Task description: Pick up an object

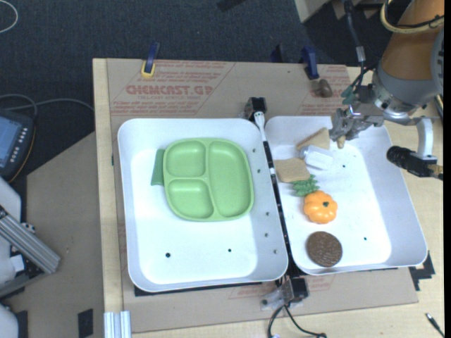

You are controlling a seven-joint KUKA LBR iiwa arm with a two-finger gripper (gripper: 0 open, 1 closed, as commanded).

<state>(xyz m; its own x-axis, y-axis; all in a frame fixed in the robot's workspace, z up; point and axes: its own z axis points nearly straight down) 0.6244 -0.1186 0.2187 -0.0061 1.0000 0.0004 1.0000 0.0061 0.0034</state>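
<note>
My gripper (341, 134) hangs over the far part of the right bin (394, 210), just right of a tan wedge-shaped piece (313, 140). Nothing shows between its fingers. Below the wedge lies a small white object (318, 160), and a tan bread-like slice (290, 169) rests by the bin's left wall. A green leafy piece (305, 185) sits above an orange pumpkin (320, 208). A brown round cookie (324, 248) lies near the front edge of that bin.
The left bin (141, 245) holds a green divided plate (208, 178) with a darker green thing sticking out at its left. Clamps (149, 63) stand on the cardboard at the back. A black arm part (412, 160) juts in at the right.
</note>
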